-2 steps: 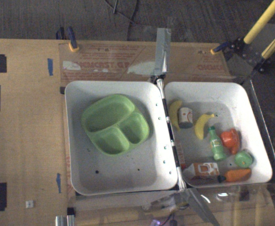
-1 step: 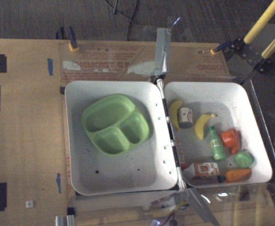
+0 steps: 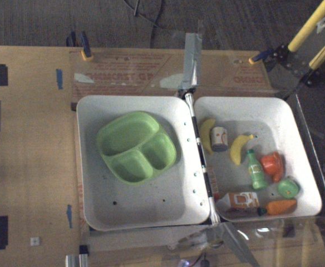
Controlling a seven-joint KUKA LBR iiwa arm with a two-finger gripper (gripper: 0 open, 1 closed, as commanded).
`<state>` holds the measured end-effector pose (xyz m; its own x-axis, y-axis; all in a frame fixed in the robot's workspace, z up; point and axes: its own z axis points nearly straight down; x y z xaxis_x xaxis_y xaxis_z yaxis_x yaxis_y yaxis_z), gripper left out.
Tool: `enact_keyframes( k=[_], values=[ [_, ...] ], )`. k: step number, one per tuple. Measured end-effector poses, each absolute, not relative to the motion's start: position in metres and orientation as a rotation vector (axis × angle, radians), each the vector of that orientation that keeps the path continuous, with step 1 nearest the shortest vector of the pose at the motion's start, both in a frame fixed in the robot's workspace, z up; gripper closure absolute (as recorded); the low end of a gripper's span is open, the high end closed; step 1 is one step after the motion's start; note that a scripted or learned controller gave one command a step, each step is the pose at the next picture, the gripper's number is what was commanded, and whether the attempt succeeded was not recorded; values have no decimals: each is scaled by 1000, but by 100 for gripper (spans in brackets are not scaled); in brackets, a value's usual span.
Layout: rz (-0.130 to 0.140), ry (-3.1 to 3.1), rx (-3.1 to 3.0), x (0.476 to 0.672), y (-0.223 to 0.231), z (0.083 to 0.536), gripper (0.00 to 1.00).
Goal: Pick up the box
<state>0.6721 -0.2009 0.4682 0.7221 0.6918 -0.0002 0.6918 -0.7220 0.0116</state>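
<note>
The box (image 3: pixel 241 201) is a small orange and white carton lying flat near the front edge of the right bin (image 3: pixel 304 149). Its right end touches an orange carrot (image 3: pixel 280 207). A green bottle (image 3: pixel 256 171) stands just behind it.
The right bin also holds two bananas (image 3: pixel 240 148) (image 3: pixel 206 133), a small can (image 3: pixel 219 138), an orange cup (image 3: pixel 272 164) and a green cup (image 3: pixel 288 188). A green divided plate (image 3: pixel 136 147) lies in the left bin (image 3: pixel 90 199). A yellow stand (image 3: pixel 313 24) rises at the back right.
</note>
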Motion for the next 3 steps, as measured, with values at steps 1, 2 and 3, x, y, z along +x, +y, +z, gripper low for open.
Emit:
enact_keyframes(
  k=[1,2,3],
  values=[
    [9,1173,2898,673,-199,479,100],
    [12,1179,2891,674,-196,491,100],
    [15,1186,2884,676,-193,502,100]
  ],
)
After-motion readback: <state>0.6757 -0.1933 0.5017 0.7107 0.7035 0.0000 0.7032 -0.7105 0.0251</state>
